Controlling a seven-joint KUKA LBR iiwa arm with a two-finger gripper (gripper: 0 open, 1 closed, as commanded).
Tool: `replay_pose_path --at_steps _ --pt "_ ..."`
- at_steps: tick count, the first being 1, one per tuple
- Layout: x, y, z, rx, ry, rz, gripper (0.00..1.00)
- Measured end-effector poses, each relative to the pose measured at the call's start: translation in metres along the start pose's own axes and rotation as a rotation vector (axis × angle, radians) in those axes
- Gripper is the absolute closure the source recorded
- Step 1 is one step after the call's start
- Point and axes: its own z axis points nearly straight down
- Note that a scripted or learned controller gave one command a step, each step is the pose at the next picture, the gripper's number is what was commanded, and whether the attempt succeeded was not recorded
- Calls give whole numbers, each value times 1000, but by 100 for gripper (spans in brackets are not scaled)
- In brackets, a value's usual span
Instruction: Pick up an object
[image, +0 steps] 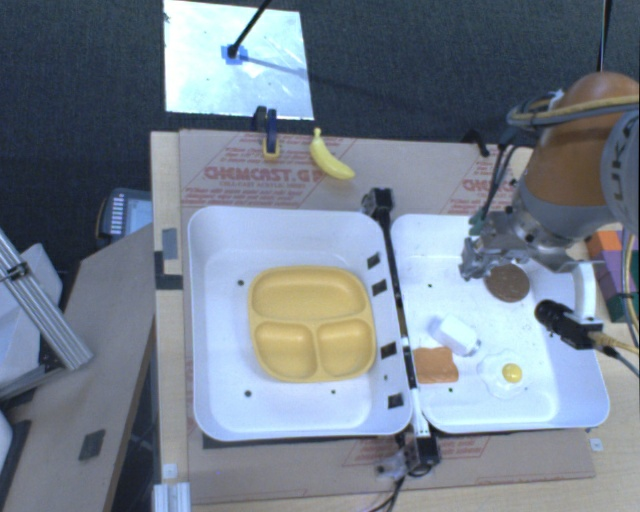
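A single fixed camera looks down at a slant on the bench (300, 470) from above its near edge, facing toward 12 o'clock, where a dark backdrop (80, 100) rises. It stands far enough back to take in both the left bin (215, 300) and the right bin (575, 400) whole. The arm (580, 150) enters from about 2 o'clock.
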Motion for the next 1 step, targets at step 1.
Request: replay_pose_path --at_steps 1 --pt "60 -5 7 2 0 1 100"
